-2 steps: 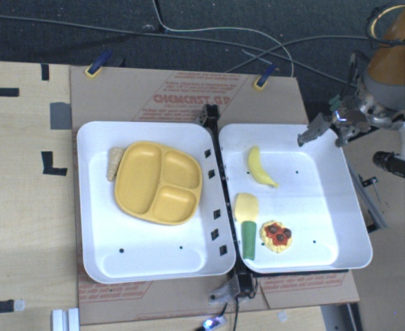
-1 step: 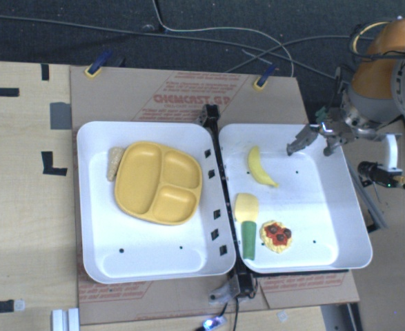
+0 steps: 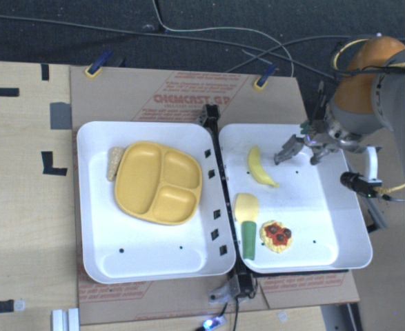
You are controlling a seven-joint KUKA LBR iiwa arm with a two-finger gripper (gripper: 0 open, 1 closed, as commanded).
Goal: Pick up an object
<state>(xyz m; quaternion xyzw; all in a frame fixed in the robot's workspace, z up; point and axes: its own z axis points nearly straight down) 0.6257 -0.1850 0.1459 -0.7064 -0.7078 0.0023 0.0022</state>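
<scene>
The only writing stands on the cardboard sheet (image 3: 188,95) under the two bins, printed in red. At about twelve o'clock from the left bin (image 3: 92,185), a large line reads roughly "CHEMCAST GP", with smaller red lines above and below it too fine to read. More red print runs along the cardboard's near edge at six o'clock, also too small to make out.

Partly tucked under the left rim of the yellow divided plate (image 3: 158,183): a tan spongy piece (image 3: 114,163), kind unclear. Cut off right of it: arm (image 3: 374,81).
</scene>
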